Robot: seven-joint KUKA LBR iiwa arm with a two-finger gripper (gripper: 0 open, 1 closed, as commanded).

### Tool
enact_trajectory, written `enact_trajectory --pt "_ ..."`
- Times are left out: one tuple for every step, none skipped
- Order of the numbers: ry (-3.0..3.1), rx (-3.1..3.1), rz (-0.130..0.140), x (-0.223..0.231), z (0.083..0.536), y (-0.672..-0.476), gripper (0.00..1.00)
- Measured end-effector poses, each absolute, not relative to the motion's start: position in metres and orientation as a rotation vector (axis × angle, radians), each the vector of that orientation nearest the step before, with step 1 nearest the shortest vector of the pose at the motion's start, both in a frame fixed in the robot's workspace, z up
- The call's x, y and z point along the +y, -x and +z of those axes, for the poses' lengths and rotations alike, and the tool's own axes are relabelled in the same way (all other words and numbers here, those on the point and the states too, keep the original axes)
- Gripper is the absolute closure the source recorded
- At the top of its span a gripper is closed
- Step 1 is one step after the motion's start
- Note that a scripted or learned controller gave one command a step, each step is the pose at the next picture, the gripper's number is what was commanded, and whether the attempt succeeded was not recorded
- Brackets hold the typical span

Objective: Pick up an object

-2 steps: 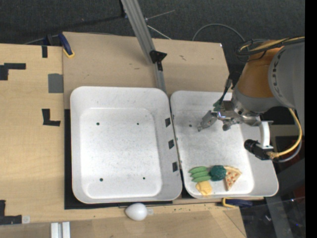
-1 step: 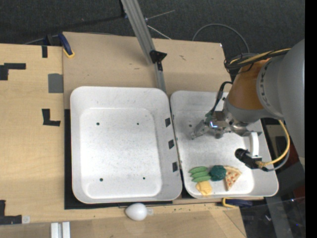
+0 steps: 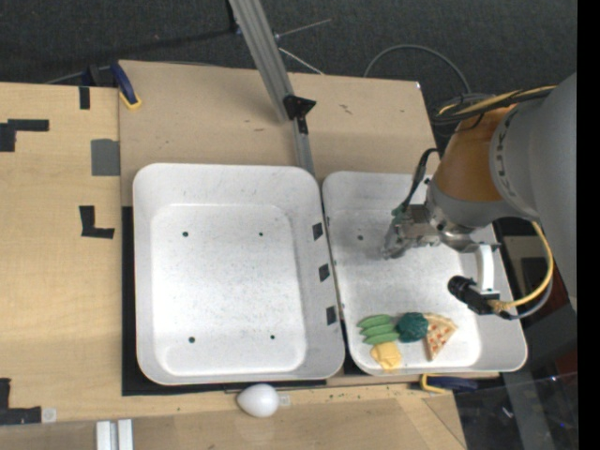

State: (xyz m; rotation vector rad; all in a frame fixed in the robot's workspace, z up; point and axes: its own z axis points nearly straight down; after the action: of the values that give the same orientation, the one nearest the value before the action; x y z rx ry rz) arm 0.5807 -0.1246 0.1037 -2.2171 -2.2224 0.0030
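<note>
Over the right-hand shallow white bin (image 3: 349, 204) hangs the two-finger gripper (image 3: 392, 247), grip unreadable, well short of the small green, yellow and orange toys (image 3: 405, 334).

Both bins (image 3: 234, 270) are white with dark speckles. At the right bin's six o'clock lie a green pod (image 3: 377, 326), dark green lump (image 3: 411, 325), yellow piece (image 3: 386, 354) and orange-yellow slice (image 3: 438, 335).
</note>
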Motion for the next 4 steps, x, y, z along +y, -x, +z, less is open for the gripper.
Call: enact_trajectory --pt "2.221 -2.227 -0.004 -0.116 0.16 -0.587 1.0" --pt "2.223 -2.226 -0.005 -0.116 0.222 -0.584 1.0" --pt "2.22 -2.224 -0.001 -0.115 0.241 -0.585 1.0" --pt "2.214 -2.225 0.002 -0.07 0.232 -0.579 1.0"
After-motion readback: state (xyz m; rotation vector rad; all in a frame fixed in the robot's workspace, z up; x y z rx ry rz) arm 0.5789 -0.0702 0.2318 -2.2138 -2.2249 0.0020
